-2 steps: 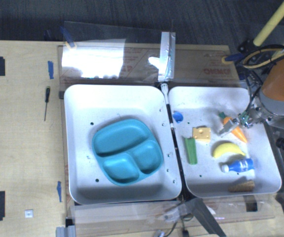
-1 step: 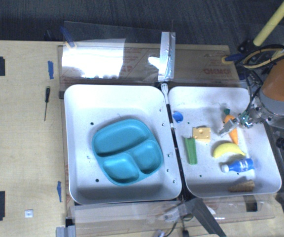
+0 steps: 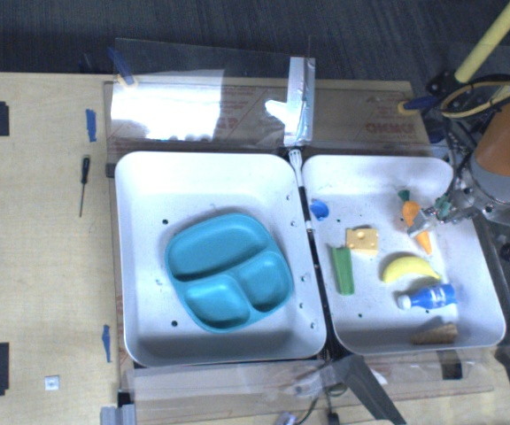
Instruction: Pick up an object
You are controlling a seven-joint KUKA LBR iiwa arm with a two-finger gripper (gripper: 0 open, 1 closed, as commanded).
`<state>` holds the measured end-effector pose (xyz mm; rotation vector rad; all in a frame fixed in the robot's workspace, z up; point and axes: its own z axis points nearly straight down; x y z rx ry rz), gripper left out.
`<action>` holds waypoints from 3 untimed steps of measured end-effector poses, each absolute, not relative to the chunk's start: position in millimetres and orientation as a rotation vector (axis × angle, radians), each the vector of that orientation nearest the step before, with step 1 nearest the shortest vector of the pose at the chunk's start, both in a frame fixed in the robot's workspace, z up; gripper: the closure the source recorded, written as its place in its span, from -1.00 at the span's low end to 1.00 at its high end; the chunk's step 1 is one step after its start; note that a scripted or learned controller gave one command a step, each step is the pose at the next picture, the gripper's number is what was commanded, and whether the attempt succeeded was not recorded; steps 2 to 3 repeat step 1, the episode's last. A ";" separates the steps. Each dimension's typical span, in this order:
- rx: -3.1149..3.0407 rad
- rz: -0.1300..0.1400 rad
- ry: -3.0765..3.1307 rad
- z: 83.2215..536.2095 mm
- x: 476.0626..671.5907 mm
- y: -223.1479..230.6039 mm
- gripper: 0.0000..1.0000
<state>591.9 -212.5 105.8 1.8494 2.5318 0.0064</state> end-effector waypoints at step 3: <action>1.971 0.010 2.435 190.5 641.9 -155.8 1.00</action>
